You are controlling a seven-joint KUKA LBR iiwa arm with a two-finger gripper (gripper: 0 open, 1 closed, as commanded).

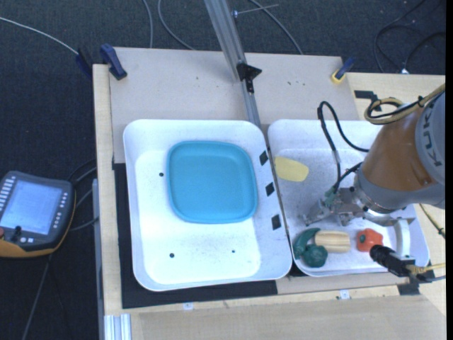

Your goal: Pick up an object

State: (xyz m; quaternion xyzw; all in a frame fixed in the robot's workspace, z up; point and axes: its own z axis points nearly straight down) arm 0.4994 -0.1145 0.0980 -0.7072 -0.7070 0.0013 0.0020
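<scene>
My gripper (328,210) hangs low in the right bin (311,134), near the bin's middle, with the grey and orange arm coming in from the right. Just below it, at the bin's front edge, lie a green object (309,247) and a beige cylinder (333,241) side by side. A small red and orange object (366,239) sits to the right of the cylinder, partly under the arm. A flat yellow piece (291,168) lies up and to the left of the gripper, near the bin's left wall. Nothing shows in the gripper's grasp.
The left bin (145,190) holds a blue square plate (211,181). A metal pole (230,34) runs down between the two bins from the top. A pendant with a screen (32,211) lies on the floor at the far left.
</scene>
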